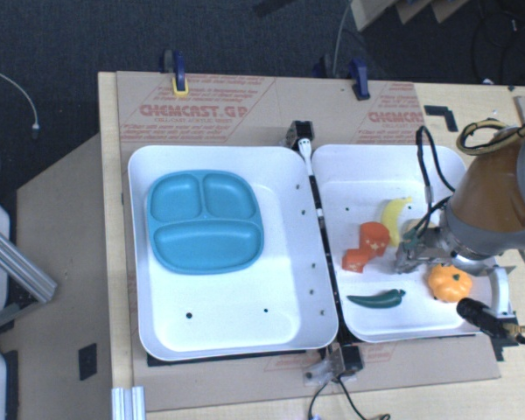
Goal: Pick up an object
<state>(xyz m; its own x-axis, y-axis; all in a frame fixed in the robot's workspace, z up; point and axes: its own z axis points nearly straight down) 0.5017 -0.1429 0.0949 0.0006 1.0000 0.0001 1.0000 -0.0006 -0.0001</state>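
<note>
Fingers (409, 254) hang low beside the red object (367, 245); their opening can't be told.

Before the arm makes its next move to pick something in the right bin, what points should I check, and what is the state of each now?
1. Gripper is over the right bin: ok.
2. Pickable objects lie near it, red piece and yellow piece: ok.
3. Something is between the fingers: cannot tell.
4. Green pepper lies free, apart from the others: ok.
5. Orange piece is unobstructed: not ok, the arm partly covers it.
6. Blue divided plate sits in the left bin, out of the way: ok.
</note>
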